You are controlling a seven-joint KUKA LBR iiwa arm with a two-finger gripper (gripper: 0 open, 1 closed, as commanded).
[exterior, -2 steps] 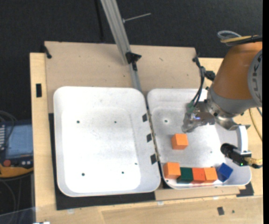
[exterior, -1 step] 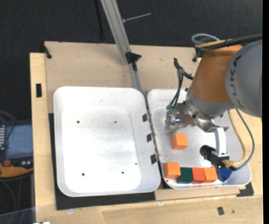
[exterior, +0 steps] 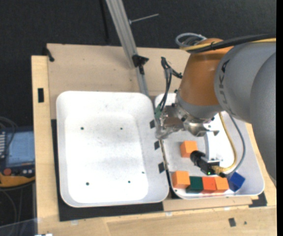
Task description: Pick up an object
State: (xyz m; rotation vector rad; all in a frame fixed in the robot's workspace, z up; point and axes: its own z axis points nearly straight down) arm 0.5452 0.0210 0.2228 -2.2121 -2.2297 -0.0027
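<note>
In the right bin [exterior: 252, 191], an orange block [exterior: 188, 148] lies near the middle. Along the front wall runs a row of blocks: orange [exterior: 181, 179], dark green [exterior: 196, 183], two more orange [exterior: 209, 183] [exterior: 221, 183], and blue [exterior: 236, 181] at the right end. My gripper [exterior: 177, 128] hangs over the left part of this bin, under the grey and orange arm [exterior: 205, 82], just up and left of the lone orange block. The wrist hides most of the gripper and the back of the bin.
The left bin [exterior: 102, 146] sits beside the right one, with a few dark specks on its floor. A slanted metal rail [exterior: 127, 38] rises from the bench behind the bins. A handheld controller [exterior: 16, 154] with cables lies off the bench at the left.
</note>
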